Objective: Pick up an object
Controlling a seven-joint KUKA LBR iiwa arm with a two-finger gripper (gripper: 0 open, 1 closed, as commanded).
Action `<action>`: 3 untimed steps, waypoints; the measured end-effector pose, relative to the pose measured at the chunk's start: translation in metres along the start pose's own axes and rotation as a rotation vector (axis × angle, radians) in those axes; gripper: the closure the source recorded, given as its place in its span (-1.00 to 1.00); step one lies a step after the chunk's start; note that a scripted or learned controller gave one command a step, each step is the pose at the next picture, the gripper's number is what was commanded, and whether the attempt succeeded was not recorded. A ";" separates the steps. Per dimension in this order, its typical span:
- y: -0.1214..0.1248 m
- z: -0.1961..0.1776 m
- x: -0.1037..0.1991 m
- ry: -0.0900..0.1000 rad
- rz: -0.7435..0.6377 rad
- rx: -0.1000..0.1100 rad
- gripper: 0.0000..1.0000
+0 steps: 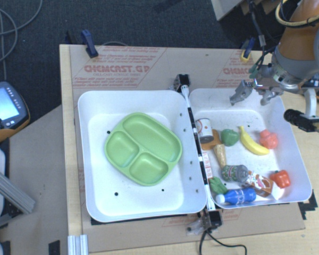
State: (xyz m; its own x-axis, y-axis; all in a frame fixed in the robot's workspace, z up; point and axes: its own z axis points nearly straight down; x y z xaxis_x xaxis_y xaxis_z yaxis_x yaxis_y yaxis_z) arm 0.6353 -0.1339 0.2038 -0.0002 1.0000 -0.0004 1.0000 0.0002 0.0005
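Note:
My gripper (253,95) hangs over the far edge of the right bin (300,158), its two grey fingers spread apart and open with nothing between them. Below it in the right bin lie a yellow banana (253,142), a green pepper-like piece (229,137), an orange-pink fruit (268,138), a small can (204,129), an ice-cream cone (220,154), a red pepper (280,178), a blue bottle (239,196) and a grey-green can (234,172). All of these rest on the bin floor, apart from the gripper.
The left bin (95,190) holds a green divided plate (143,148). A black clamp (182,81) sits at the far end of the wall between the bins. A blue clip (89,42) stands at the board's far left corner. A screen (5,108) is off the bench to the left.

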 end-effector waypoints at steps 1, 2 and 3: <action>-0.045 0.126 -0.019 0.003 0.004 0.012 -1.00; -0.040 0.109 -0.018 0.000 0.001 -0.002 1.00; -0.056 0.013 0.106 0.004 -0.011 -0.008 1.00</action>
State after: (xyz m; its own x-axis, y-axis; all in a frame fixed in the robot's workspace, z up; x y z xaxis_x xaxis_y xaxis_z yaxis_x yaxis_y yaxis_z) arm 0.5792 -0.0281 0.1906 -0.0115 0.9999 0.0034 0.9999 0.0114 0.0085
